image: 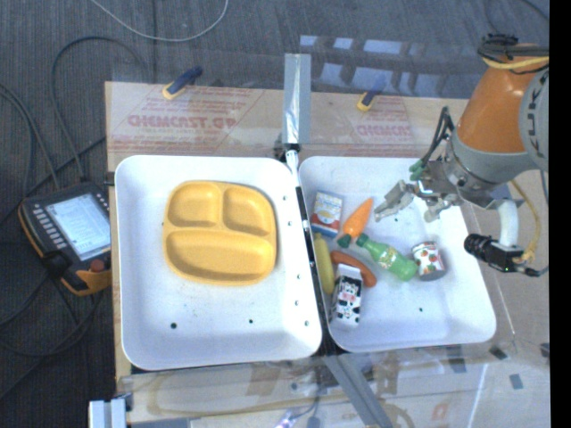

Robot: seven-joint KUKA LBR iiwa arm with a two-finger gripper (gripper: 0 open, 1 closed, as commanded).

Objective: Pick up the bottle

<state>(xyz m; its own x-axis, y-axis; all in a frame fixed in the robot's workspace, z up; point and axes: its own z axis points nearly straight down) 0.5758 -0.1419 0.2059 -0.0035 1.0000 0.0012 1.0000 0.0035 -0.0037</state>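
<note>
Robotics lab — KUKA arm over a plywood bench, teach pendant on grey carpet, loose cables — clamps on bench edge.

Carrot, sausage and can crowd the bottle.

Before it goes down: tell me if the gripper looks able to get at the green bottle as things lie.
Probably yes. The gripper hangs just above the bottle, whose top side is uncovered. The carrot and the sausage crowd its cap end, so the fingers may nudge them.
</note>
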